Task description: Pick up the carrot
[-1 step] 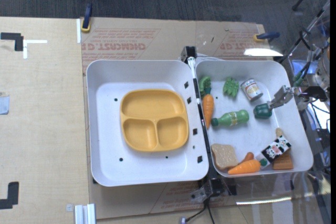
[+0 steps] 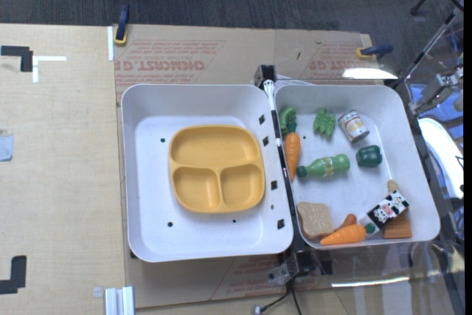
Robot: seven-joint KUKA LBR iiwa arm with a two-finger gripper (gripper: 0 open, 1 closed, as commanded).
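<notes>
— Looking at the right bin (image 2: 410,130), which carrot do we mean? One carrot (image 2: 292,151) lies lengthwise along the bin's left wall, leafy end toward the back. A second carrot (image 2: 344,234) lies near the front wall, touching the bread slice (image 2: 315,218).

— That is the first risk, I think: the program could go for either one. And the claw?

— Whether it is apart or together, I cannot tell.

— Then the wall worries me. The first carrot is tight beside it, so a descent there could strike the rim or close on nothing.

— Its other side is crowded too; the green bottle (image 2: 324,167) has its neck just beside it and could be nudged or grabbed instead.

— Any open room?

— The bin's middle floor, between the bottle and the cow-print box (image 2: 388,210), is bare. The left bin (image 2: 140,158) has free floor around the yellow plate (image 2: 217,167).
</notes>
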